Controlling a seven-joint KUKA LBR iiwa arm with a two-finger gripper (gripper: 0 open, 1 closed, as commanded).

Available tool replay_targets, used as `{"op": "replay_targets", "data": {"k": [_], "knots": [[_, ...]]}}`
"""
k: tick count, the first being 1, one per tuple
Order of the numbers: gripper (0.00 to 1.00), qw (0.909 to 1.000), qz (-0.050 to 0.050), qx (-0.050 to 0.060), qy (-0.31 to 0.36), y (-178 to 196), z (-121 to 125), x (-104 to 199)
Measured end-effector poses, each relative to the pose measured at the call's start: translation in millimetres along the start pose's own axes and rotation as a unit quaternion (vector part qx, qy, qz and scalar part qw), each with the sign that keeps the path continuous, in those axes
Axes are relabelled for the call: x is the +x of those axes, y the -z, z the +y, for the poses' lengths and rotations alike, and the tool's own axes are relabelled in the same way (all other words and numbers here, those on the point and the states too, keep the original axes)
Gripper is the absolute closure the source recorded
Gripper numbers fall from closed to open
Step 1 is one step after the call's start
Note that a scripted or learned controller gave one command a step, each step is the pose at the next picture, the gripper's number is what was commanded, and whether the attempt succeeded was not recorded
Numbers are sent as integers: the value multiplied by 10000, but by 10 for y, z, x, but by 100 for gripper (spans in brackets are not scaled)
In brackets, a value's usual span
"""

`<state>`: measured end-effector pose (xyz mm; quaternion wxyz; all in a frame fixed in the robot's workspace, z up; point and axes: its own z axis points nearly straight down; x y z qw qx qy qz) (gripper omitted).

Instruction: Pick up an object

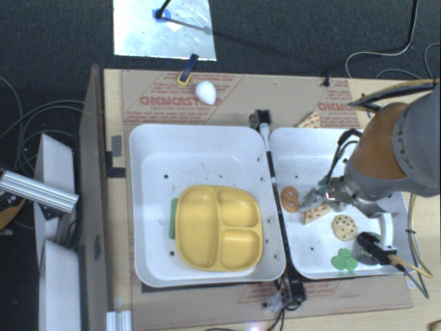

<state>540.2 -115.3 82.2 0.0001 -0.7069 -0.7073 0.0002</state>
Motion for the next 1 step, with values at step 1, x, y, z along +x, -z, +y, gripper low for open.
{"op": "replay_targets", "data": {"k": [1], "knots": [[100,10000,2,-12,17,124,12,8]]}}
